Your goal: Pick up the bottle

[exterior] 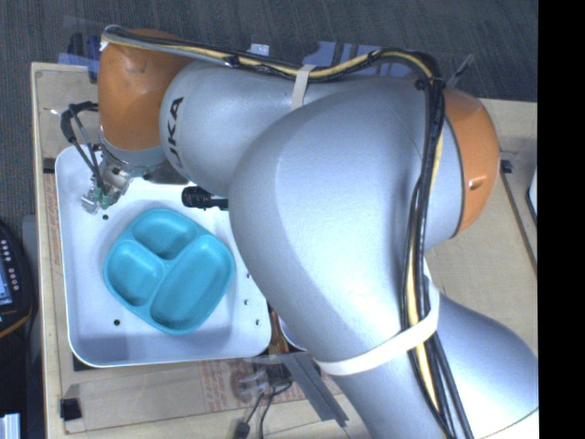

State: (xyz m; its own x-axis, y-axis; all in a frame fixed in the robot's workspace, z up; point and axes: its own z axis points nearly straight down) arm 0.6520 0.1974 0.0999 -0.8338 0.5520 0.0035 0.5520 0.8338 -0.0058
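1. Far left first: the gripper (96, 196) is down low in the far corner of the bin (75, 327), close to the wall. Open or closed? I cannot tell; it is too small and cluttered there.
2. Just below the gripper and to its right, a blue three-part plate (169, 268) lies flat on the bin floor, a little apart from the tool. It is not my target, so I would keep well off its rim.
3. Further right of the gripper, the arm (366, 236) sweeps across and covers most of the bench (219, 382). So I cannot tell where the bottle is; it may well be hidden under that bulk.
4. My read is that this is a search step, not a grasp. I would not close here, against the wall, on a guess.
5. To do it well, I would lift the tool straight up and draw the arm back to uncover the hidden ground.
6. Once I had found the bottle, I would come down over its middle, square across its narrow width. I would close only once it sits between the jaws.
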